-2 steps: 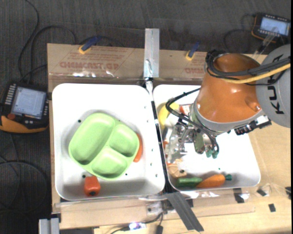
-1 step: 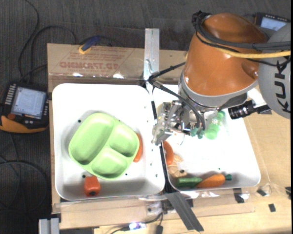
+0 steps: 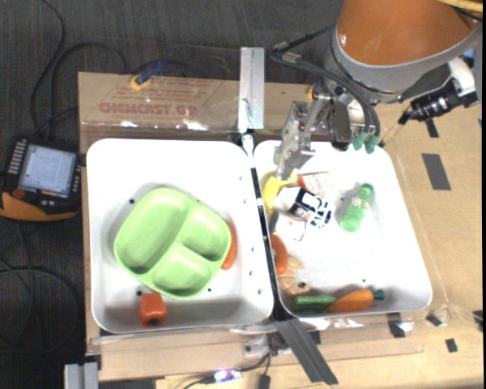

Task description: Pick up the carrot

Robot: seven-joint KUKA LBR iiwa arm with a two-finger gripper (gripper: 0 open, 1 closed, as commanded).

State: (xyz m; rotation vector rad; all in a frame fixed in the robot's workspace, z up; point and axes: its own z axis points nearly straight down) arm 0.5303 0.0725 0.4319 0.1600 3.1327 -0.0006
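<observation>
camera view, looking down at a slant, puts the carrot (image 3: 352,301) at the lower edge of the right bin (image 3: 405,217), lower right of centre in the frame, lying nearly level with its long axis running left to right and its green end toward the right. a dark green vegetable (image 3: 312,302) lies just beside it on the left, touching or nearly so. the hand (image 3: 296,148) hangs over the upper left part of that same bin, near a yellow item (image 3: 271,189), so the carrot lies well apart from it, down the frame and a little rightward. whether the hand is open or closed i cannot tell; nothing is seen gripped in it.
</observation>
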